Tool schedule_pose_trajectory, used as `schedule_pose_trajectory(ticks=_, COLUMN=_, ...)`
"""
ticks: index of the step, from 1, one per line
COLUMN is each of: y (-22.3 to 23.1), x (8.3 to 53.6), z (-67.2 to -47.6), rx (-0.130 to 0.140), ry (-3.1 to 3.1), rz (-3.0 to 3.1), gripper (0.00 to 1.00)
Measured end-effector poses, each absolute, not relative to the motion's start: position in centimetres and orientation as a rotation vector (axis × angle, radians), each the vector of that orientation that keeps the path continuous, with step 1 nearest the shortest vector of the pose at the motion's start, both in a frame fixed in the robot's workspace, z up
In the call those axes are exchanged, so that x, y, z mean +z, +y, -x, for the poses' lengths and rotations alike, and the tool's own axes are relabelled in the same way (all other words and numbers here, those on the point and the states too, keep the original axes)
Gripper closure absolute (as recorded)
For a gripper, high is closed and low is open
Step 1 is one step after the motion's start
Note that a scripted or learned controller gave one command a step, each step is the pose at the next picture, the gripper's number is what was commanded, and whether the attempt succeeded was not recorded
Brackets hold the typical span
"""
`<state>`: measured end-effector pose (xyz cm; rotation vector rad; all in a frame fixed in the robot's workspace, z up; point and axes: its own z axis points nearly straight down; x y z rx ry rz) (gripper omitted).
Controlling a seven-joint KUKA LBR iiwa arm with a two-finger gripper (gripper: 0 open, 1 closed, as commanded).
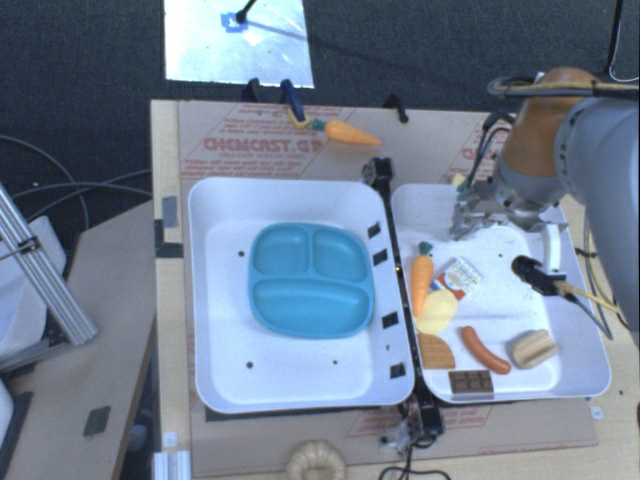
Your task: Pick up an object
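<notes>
The left bin [225,268] holds a blue divided plate [310,278]. The right bin [570,318], at lower right of the frame, holds a carrot [422,280], a sausage [484,349], a bread roll [531,348] and a chocolate bar [470,382]. The gripper [468,220] hangs over its upper left part; whether it is apart or together cannot be told.

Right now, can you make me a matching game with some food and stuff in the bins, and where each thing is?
Things:
1. blue plate
2. sausage
3. chocolate bar
4. bread roll

Places:
A. by the near rim of the right bin
B. in the left bin
C. nearest the right bin's near right corner
D. between the cracker and the bread roll

Pairs: 1-B, 2-D, 3-A, 4-C.
</notes>
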<state>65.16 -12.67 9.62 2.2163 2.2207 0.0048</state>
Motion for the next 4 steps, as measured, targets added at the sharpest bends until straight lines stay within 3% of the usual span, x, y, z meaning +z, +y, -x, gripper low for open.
schedule_pose_trajectory(ticks=3, y=-11.9, x=22.7, z=-64.5, rx=0.005, ry=2.225, rz=-2.213, gripper=1.0)
schedule_pose_trajectory(ticks=4, y=-6.9, x=21.8, z=-63.2, rx=0.001, ry=2.23, rz=-2.213, gripper=1.0)
